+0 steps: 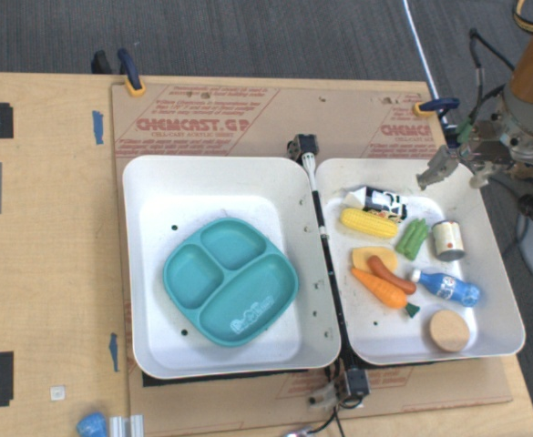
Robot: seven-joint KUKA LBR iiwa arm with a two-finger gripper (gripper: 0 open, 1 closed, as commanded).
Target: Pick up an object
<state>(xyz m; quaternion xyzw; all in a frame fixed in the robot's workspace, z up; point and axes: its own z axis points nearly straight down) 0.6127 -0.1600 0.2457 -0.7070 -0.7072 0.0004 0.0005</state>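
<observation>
Nearest in the right bin (507, 335), a round tan disc (450, 330) lies at 5 o'clock, a blue bottle (448, 287) just above it. A carrot (382, 289) and sausage (391, 276) sit centrally, with a silver can (447, 240), green pod (413, 238) and corn cob (369, 223) beyond. The teal divided plate (231, 280) fills the left bin (148, 244). At 1 o'clock the tool (455, 168) hovers released, grasping nothing

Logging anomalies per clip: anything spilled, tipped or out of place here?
Nothing stands out. The toy food, including the corn and carrot, lies loose inside the right bin; the teal plate sits flat in the left bin.
</observation>
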